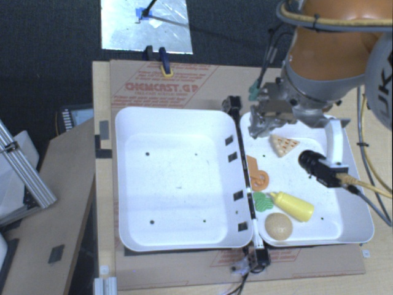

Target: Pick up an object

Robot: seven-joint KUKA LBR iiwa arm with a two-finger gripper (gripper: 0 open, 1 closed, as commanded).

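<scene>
My gripper (260, 129) hangs over the far left corner of the right bin (350, 223), its dark fingers pointing down; nothing shows between them. Just right of it lies a tan waffle-patterned wedge (284, 144). Nearer the front sit an orange ring-shaped toy (256, 178), a green leafy piece (263, 202), a yellow bottle-shaped toy (295, 206) and a round tan bun (278, 225). The big orange and grey arm body covers the bin's far right part.
The left bin (175, 177) lies beside the right one, with a black clipped divider (241, 165) between them. A black cylindrical part with a cable (319, 166) hangs over the right bin. Cardboard (159, 85) underlies both bins.
</scene>
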